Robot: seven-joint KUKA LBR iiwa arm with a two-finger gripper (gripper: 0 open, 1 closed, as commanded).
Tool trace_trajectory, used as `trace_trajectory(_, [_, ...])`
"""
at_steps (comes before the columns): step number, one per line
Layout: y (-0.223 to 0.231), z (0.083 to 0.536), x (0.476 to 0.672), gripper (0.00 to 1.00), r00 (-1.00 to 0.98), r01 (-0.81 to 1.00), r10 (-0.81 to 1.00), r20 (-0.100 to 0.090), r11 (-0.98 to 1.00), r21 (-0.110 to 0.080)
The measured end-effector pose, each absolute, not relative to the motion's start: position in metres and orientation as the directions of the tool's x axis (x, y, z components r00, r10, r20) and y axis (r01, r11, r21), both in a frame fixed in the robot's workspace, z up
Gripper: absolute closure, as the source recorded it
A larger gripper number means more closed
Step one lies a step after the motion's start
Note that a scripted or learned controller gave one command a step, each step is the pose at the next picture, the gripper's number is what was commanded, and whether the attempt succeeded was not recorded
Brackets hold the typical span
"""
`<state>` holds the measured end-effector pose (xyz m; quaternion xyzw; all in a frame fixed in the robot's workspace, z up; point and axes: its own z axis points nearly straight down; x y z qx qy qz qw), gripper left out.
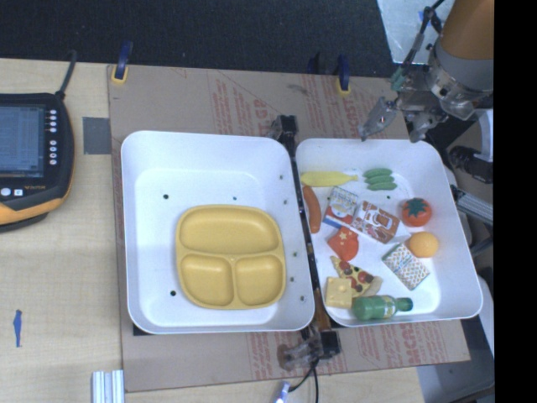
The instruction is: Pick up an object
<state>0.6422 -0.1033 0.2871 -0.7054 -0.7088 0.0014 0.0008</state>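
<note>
White bins sit side by side on a brown cardboard sheet (252, 99) covering the pale wood worktop (50, 292). Blue clamps (122, 60) pin the sheet at the far edge. Beyond the far edge, dark carpet-like floor (210, 15).

Left bin (151, 166): yellow divided tray (231, 255), lying flat, roughly centred.

Right bin (449, 217): toy food, loosely packed.
- yellow corn (329, 178) and green pea pod (379, 179) at far side
- sausage (312, 207) along left wall
- red-white packet (372, 220) mid-bin, a smaller grey one (342, 200) just beside it
- tomato (416, 212) and orange (424, 244) on right
- patterned box (406, 266) near the orange
- red piece (343, 243), pizza slice (356, 276), cheese (338, 293) toward near-left
- green bottle (379, 307) on its side at near wall

Arm (466, 23) comes in from far right, orange band visible. Pincer (394, 124) hangs above the far rim of the right bin, fingers spread, nothing between them. It is apart from every item; the pea pod is closest.

Teach pendant (29, 162) lies on the worktop at far left. Blue pen-like mark (18, 326) at near left. White sheet (411, 15) on the floor at far right.
</note>
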Motion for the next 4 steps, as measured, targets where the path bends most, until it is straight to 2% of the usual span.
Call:
trace_trajectory(1, [-0.134, 0.140, 0.601, 0.00, -0.003, 1.000, 1.000, -0.001, 0.003, -0.007])
trace_trajectory(2, [-0.213, 0.185, 0.656, 0.00, -0.002, 1.000, 1.000, -0.001, 0.002, 0.000])
trace_trajectory(3, [-0.201, 0.090, 0.655, 0.00, -0.004, 1.000, 1.000, 0.000, 0.004, -0.006])
trace_trajectory(4, [-0.203, 0.108, 0.659, 1.00, -0.006, 1.000, 1.000, -0.004, 0.006, 0.005])
